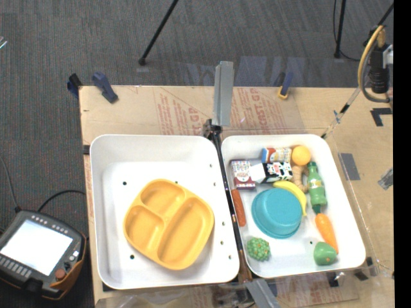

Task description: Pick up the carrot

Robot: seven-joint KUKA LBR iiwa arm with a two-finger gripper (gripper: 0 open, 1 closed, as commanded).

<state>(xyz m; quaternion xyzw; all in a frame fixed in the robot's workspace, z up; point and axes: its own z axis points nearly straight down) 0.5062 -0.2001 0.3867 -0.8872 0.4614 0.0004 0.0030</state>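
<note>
Carrot (326,231) | right bin (350,201), near its right rim, front | gripper state: cannot tell | you descend between bowl (277,213) and rim, closing across its width.

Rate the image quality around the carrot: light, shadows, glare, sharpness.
Camera view: lighting is even and soft, so the carrot casts only a faint shadow on the right bin; the white bin floors look bright but not blown out; the picture is slightly soft, so labels on the small cartons are unreadable.
</note>
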